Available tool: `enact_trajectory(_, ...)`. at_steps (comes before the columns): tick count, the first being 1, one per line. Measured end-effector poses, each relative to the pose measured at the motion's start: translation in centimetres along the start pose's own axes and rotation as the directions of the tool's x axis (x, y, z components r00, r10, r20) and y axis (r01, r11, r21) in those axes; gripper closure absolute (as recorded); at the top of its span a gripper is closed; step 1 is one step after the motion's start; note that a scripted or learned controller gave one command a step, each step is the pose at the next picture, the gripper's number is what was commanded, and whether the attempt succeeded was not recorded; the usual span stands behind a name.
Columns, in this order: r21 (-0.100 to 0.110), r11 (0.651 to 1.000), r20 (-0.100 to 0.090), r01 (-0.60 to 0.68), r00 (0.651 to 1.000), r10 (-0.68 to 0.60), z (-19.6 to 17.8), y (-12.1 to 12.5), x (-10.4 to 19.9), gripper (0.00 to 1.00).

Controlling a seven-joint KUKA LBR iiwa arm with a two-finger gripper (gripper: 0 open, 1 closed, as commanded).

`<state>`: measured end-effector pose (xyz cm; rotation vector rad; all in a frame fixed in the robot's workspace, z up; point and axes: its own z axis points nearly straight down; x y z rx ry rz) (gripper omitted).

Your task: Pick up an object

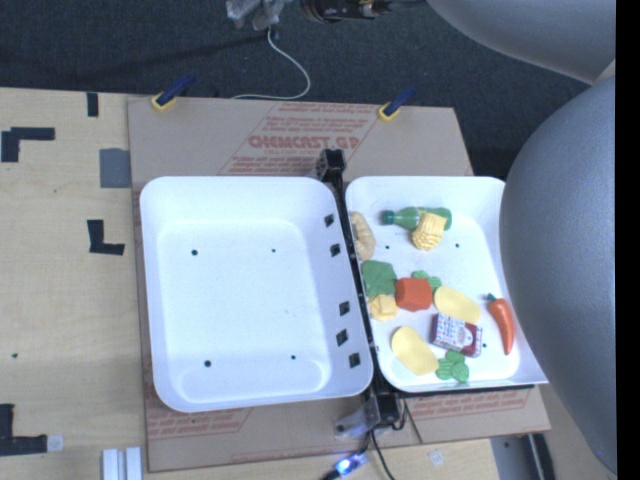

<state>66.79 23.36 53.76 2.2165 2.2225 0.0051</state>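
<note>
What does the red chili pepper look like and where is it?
The red chili pepper is a small, glossy toy that looks like plastic, with a dark stem end pointing up-left and a tip that narrows toward the lower right. It lies flat near the right wall of the right bin, tilted a little. It sits just right of the red and white packet; whether they touch is unclear.

We read one marking: "CHEMCAST GP" in red capitals, printed along the flat brown cardboard sheet [300, 143] behind the two bins. The small red and white packet [456, 335] in the right bin carries print too small for us to read.
</note>
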Motion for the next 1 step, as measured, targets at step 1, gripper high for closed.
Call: enact_trajectory(1, 0.006, 1.000, 0.001, -0.004, 1.000, 0.004, 0.32, 0.02, -3.91, 1.00)
